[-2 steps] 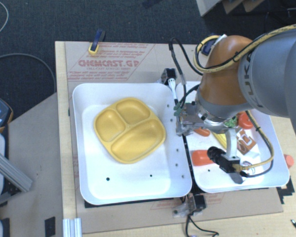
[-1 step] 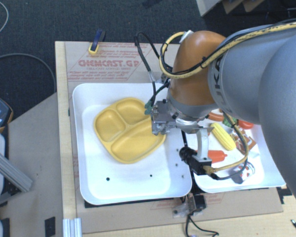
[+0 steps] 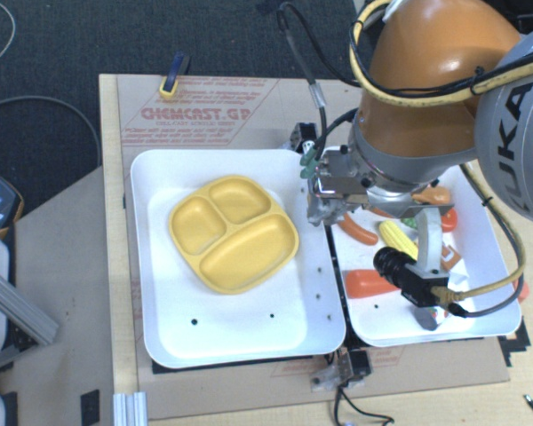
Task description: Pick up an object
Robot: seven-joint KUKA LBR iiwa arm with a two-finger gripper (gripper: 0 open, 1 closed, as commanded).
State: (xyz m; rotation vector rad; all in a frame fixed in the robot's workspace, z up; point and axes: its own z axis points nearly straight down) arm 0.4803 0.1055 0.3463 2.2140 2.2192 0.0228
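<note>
The arm (image 3: 426,87) hangs over the right bin (image 3: 489,322), where a hot dog (image 3: 359,231), corn cob (image 3: 396,237) and orange piece (image 3: 366,283) lie. Whether the jaws are open, I cannot tell. A yellow 3-section plate (image 3: 234,232) sits in the left bin (image 3: 160,327).

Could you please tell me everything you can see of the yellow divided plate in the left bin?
The yellow plate looks like smooth, matte plastic, with rounded corners and three compartments: two smaller ones on its far side and one long one on its near side. All three hold nothing. It lies flat, right side up, turned at a slant, near the middle of the left bin. It touches nothing but the bin floor.
</note>
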